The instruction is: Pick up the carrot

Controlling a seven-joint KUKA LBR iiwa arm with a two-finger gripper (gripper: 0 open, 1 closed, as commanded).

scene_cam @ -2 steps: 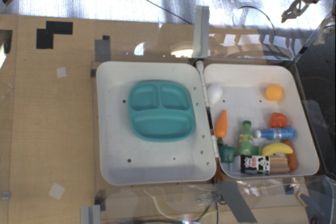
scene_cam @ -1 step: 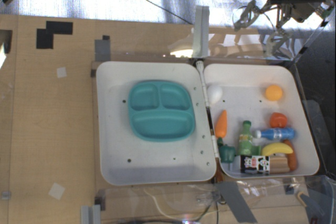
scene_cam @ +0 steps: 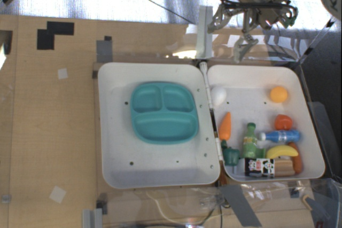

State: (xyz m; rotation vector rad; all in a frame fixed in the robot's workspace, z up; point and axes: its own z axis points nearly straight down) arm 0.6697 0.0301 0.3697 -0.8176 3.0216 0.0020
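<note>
Camera view: smooth orange tapered carrot [scene_cam: 225, 125] lying against right bin's [scene_cam: 299, 85] left wall, below pale egg [scene_cam: 218, 95]. Metal claw [scene_cam: 247, 34] hovering above bin's far rim, thin fingers spread, nothing between. Teal moulded tray [scene_cam: 162, 112] in left bin [scene_cam: 115, 131].

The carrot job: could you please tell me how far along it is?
Nothing looks done yet: the carrot lies in the right bin, by its left wall. The gripper hangs above the bin's far edge, holding nothing. Still left: descend, grasp and lift.
</note>
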